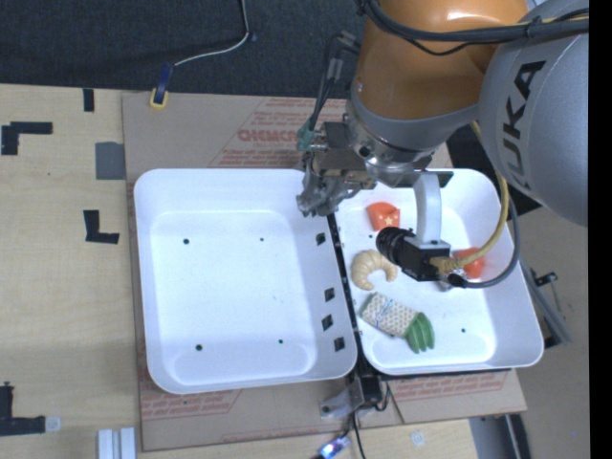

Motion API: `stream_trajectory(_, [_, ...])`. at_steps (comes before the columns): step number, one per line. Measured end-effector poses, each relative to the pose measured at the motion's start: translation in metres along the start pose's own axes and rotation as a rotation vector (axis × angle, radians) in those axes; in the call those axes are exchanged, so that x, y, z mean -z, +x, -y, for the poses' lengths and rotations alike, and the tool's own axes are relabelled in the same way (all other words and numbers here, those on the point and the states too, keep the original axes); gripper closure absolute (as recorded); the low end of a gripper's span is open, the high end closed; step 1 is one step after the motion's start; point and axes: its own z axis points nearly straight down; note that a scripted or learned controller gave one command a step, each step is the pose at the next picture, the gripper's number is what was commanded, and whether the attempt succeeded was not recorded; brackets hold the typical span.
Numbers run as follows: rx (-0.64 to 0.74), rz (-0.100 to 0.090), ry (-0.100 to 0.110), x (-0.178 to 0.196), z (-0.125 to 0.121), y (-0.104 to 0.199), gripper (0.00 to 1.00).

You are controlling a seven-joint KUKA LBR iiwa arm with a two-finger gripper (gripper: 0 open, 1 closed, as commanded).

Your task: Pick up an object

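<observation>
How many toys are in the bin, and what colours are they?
Red toys: 2, one near the top of the right bin, one partly hidden behind the cable.
Tan croissant: 1
Patterned packet: 1
Green toy: 1
Total: 5, all in the right bin.

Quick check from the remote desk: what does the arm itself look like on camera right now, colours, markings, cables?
The arm is grey with black KUKA lettering on its casing, and a glossy orange band sits above the wrist. Below that is a dark metal hand with small blocky parts. Thin black cables loop over the orange band, and an orange cable curves down beside the wrist.
</observation>
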Motion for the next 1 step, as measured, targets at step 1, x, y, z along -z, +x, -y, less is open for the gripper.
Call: stream_trajectory(1, [-0.005,0.0,0.001,0.0104,0.0301,-0.0463,1.0])
